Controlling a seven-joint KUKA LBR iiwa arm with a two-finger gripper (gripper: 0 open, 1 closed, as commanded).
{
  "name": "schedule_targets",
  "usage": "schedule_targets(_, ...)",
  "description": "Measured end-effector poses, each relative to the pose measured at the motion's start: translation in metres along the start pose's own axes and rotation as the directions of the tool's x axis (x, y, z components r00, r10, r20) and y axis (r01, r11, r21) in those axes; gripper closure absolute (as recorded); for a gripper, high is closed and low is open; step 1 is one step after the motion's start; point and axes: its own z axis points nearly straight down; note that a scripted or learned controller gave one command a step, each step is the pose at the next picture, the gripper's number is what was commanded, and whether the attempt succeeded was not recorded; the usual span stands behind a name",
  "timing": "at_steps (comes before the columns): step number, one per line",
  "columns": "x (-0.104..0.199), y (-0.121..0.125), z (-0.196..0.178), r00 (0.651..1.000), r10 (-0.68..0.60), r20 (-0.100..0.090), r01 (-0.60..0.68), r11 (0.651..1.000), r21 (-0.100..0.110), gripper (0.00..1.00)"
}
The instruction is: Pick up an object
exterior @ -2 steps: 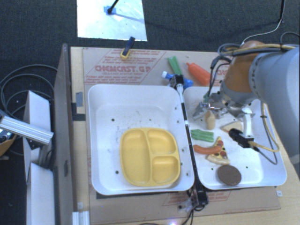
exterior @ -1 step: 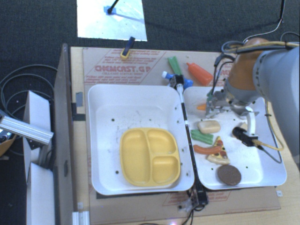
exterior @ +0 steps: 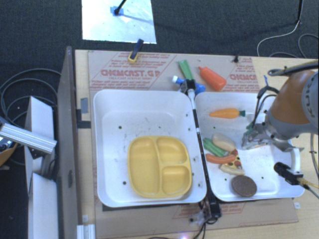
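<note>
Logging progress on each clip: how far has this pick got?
Done: the arm has reached into the right bin, and its tool is low over bare floor beside the toy food pile. In hand: nothing visible at the tool. Left: the pick itself. The carrot, brown disc and the pile around the sausage all lie on the bin floor; the yellow tray sits in the left bin.

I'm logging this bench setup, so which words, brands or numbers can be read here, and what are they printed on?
"CHEMCAST GP", red print on the brown paper-faced sheet under the two white bins, at the far left.
The same red print repeats at the far right, cut off by the arm and blurred.
Smaller red lines beneath each: too small to read.
</note>
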Motion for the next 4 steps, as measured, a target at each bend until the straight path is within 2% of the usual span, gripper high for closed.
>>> schedule_targets(1, -0.010, -0.058, -0.026, 1.000, -0.004, -0.003, 0.004, 1.000, -0.002, 1.00)
schedule_targets(2, 0.036, -0.065, -0.118, 1.000, -0.015, -0.003, 0.015, 1.000, -0.014, 1.00)
schedule_targets(3, 0.034, -0.067, -0.113, 1.000, -0.009, -0.003, 0.009, 1.000, -0.006, 0.00)
schedule_targets(4, 0.047, -0.069, -0.027, 1.000, -0.009, -0.005, 0.009, 1.000, 0.003, 0.00)
